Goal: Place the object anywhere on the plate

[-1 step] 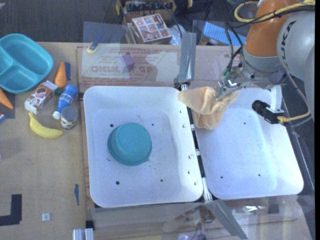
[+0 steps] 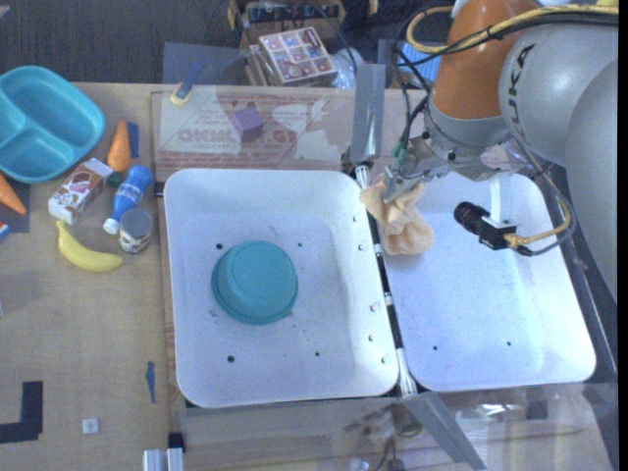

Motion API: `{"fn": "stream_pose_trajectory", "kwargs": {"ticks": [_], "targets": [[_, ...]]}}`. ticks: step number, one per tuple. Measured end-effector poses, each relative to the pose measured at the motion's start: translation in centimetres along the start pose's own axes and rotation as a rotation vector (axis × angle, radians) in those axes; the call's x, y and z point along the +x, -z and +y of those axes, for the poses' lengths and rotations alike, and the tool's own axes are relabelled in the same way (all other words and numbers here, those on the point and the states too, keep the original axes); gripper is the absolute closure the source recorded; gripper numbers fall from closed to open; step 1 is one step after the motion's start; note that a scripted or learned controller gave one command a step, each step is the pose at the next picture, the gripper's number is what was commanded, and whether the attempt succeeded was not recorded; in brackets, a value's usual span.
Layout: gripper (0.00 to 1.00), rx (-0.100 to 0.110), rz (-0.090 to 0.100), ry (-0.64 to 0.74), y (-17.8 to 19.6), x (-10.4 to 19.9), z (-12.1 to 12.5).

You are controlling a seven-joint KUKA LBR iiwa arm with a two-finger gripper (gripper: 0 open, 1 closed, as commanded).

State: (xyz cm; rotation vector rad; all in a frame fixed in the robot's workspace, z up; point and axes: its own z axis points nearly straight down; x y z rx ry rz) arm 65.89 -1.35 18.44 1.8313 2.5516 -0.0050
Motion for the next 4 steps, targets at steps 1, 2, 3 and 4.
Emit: {"fn": "stream_pose_trajectory", "kwargs": {"ticks": [1, 2, 3, 4], "targets": [[1.0, -0.001, 0.002, -0.071, 7.0, 7.8, -2.8], [1.0, 0.002, 0.003, 0.225, 4.7, 16.4, -1.9], [0.0, 0.001, 0.003, 0.225, 4.8, 16.3, -1.8], [0.0, -0.004, 0.001, 0.236, 22.9, 17.0, 4.9]]}}
